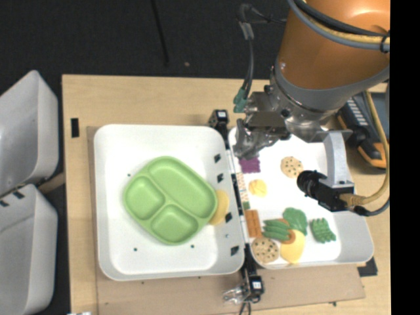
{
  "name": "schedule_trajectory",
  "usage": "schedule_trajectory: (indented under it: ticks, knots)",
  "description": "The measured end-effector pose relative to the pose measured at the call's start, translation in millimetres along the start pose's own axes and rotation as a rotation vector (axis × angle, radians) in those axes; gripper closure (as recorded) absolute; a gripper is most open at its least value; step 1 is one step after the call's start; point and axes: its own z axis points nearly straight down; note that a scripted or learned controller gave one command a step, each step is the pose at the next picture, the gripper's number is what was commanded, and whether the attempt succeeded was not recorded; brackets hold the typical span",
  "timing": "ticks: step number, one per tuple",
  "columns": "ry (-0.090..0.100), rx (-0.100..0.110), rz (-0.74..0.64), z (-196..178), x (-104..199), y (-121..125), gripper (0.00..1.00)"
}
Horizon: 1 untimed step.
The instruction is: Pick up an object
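My gripper [251, 147] hangs over the far left corner of the right bin [351, 241], under the big grey and orange wrist. A small purple piece [249, 165] lies directly below it, at the gripper's tip, and whether they touch is unclear. Toy food is spread across the same bin: a chocolate-chip cookie [291, 167], a small yellow piece [258, 188], an orange-brown stick [251, 222], three green vegetables [296, 218], a second cookie [264, 249] and a yellow fruit [293, 247].
The left bin [111, 241] holds a green divided plate [170, 199], with a yellow piece [222, 205] peeking out at its right edge. The wall between the bins [231, 195] runs close beside the gripper. White padded shapes [26, 136] stand left of the bench.
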Motion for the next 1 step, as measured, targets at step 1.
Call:
schedule_trajectory:
  ticks: [1]
  knots:
    - [0.001, -0.008, 0.005, 45.4, -40.0, 1.2, 1.0]
